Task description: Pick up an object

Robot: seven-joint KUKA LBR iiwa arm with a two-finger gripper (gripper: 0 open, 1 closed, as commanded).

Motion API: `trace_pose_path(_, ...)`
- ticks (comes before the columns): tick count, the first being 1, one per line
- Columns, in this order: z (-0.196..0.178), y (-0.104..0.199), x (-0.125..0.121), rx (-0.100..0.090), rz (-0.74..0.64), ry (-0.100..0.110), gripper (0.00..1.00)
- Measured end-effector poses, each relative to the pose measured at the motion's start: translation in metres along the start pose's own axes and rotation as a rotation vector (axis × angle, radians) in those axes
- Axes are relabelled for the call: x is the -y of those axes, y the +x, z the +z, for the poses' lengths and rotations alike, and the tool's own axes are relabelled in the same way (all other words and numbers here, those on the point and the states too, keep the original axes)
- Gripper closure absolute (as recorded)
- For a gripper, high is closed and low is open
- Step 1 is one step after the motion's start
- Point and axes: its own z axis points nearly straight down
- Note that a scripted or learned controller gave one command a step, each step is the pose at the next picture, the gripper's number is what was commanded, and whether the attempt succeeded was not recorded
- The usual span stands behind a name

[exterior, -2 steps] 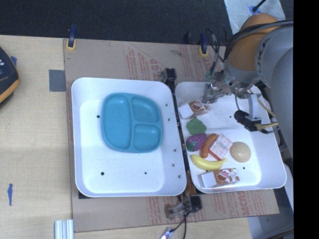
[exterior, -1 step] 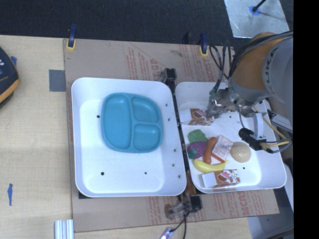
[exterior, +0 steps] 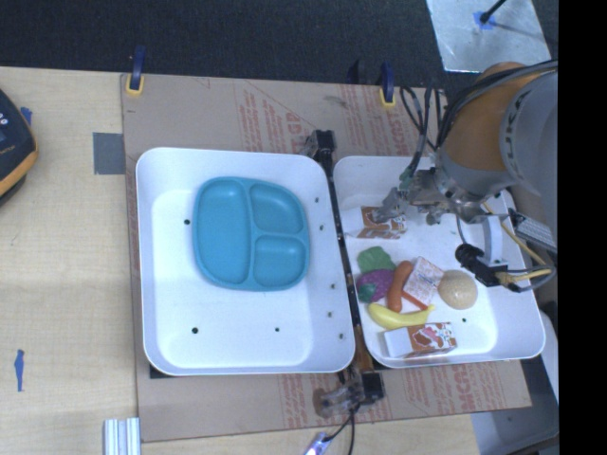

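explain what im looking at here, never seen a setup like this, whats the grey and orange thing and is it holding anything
This is one picture from a camera fixed above a bench, looking down at a slant. The grey and orange thing is a robot arm reaching in from the right. Its gripper hangs over the far end of the right bin, just above a small card. I cannot tell whether it holds anything.

Two white bins sit side by side. The left bin holds a blue divided plate. The right bin holds toy food: a banana, green and purple pieces, a carrot, a pale ball and a small box.
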Motion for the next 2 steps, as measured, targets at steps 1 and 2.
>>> trace_pose_path(1,0.015,0.021,-0.039,-0.009,-0.001,0.018,0.0)
trace_pose_path(2,0.015,0.009,-0.039,-0.009,0.0,0.018,0.0)
